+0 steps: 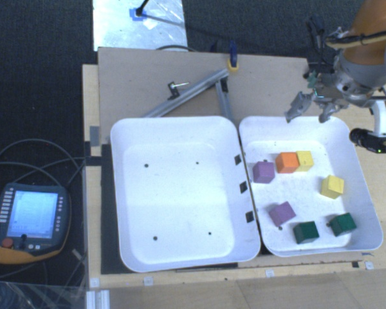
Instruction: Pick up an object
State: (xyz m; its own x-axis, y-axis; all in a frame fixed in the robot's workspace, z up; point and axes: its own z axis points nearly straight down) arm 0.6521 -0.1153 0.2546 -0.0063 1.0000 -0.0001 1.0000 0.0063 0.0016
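Note:
My gripper [311, 109] hangs over the far edge of the right bin [363, 172], its two fingers spread apart and nothing between them. Below it in the right bin lie several small blocks: an orange block [287, 162] touching a yellow block [304, 159], a purple block [264, 171] to their left, another yellow block [332, 186], a second purple block [282, 213], and two dark green blocks [305, 232] [342, 224] near the front wall. The gripper is well above and behind all of them.
The left bin [125, 172] sits beside the right one. A metal bar [186, 93] lies on the board behind the bins. A teach pendant [27, 221] with cables rests on the floor at the left.

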